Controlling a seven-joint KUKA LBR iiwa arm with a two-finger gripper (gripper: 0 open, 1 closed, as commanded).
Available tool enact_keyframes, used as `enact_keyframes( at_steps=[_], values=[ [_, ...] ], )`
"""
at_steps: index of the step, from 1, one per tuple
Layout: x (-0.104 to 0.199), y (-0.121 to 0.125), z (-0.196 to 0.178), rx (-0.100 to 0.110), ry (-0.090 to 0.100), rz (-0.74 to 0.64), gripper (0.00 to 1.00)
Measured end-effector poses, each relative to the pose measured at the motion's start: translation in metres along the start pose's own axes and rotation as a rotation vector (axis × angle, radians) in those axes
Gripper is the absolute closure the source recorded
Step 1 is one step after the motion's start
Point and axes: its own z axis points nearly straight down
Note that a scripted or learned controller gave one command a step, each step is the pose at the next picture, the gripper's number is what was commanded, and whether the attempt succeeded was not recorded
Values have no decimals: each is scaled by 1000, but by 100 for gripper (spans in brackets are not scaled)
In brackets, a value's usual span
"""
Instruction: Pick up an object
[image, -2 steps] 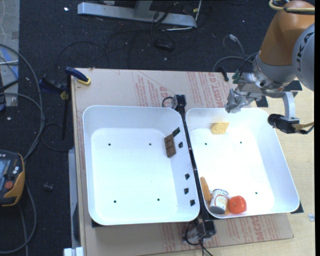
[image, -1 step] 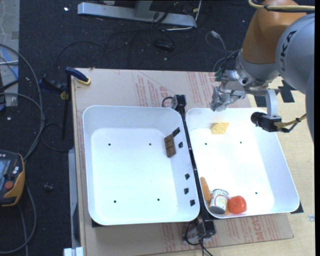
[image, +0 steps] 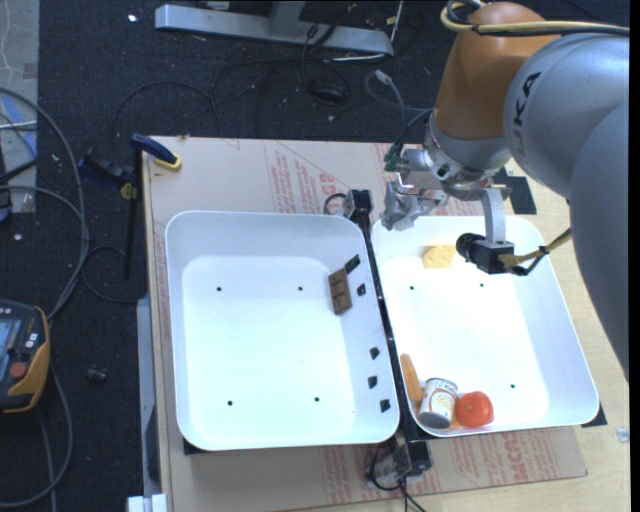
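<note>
My gripper (image: 403, 213) hangs above the far left corner of the right bin (image: 560, 340), below the orange-banded wrist. A yellow wedge like cheese (image: 437, 257) lies just right of and nearer than it, apart from the gripper. In the right bin's near left corner sit a small tin can (image: 437, 400), a red tomato-like ball (image: 475, 408) and an orange carrot-like stick (image: 410, 377). A brown chocolate-bar piece (image: 340, 292) leans on the left bin's right wall.
The left bin (image: 200, 300) sits side by side with the right one on a cardboard sheet. A black camera fixture (image: 488, 251) hangs from the arm over the right bin's far part. Cables and a clamp (image: 150, 152) lie beyond the bins.
</note>
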Motion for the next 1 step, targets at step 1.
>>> enact_keyframes(
  at_steps=[1],
  values=[
    [55,-3,13,0,0,0,100]
  ],
)
